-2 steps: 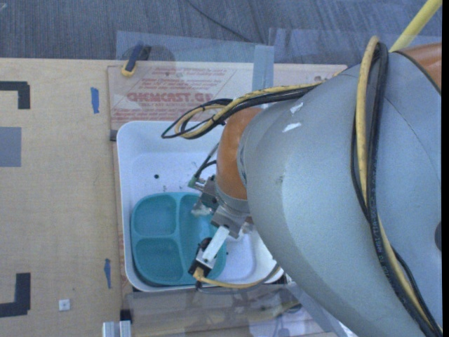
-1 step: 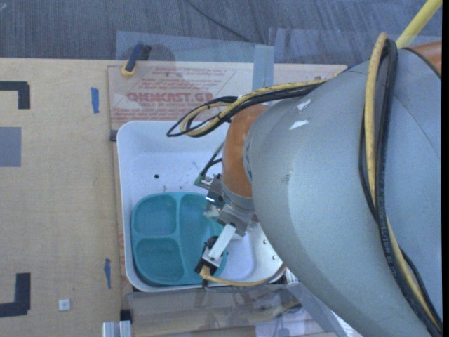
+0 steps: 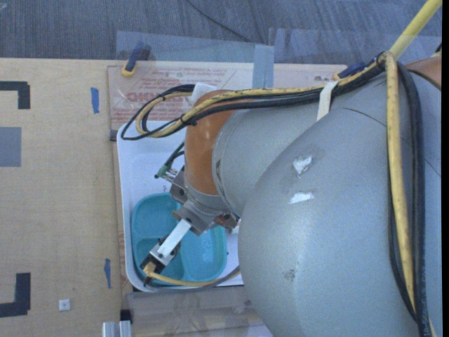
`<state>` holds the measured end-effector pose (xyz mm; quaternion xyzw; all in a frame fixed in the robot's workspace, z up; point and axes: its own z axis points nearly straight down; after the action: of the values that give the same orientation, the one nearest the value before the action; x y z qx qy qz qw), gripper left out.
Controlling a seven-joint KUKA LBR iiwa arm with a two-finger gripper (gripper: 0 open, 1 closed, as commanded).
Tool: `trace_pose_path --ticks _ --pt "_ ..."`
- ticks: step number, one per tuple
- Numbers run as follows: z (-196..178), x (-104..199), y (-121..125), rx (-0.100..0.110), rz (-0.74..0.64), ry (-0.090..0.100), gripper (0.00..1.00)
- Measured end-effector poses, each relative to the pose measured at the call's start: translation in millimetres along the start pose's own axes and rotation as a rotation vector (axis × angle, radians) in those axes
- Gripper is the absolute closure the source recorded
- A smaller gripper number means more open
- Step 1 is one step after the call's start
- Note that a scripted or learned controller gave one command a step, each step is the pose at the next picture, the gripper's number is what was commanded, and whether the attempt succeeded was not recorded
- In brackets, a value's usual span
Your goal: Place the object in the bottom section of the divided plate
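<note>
Grey carpet (image 3: 210, 5) runs behind the wooden bench (image 3: 56, 188), where a white bin (image 3: 140, 167) holds a teal divided plate (image 3: 203, 262) in its near left corner. The grey arm (image 3: 309, 202) covers most of that bin, and its gripper (image 3: 203, 220) hangs over the plate's upper edge. From this angle you cannot tell whether the gripper is apart, together or clamped on anything, nor where the object is. Since the object must fit one plate section, judge it small and light. Take it across its narrowest width near the middle. The plate looks like smooth plastic, so expect it to slide if you nudge it.
</note>
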<state>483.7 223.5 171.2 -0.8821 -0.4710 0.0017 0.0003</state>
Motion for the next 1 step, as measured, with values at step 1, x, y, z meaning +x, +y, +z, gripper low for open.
trace_pose_path --ticks 1 --pt "59.3 3.1 3.0 -0.003 0.225 0.007 1.00"
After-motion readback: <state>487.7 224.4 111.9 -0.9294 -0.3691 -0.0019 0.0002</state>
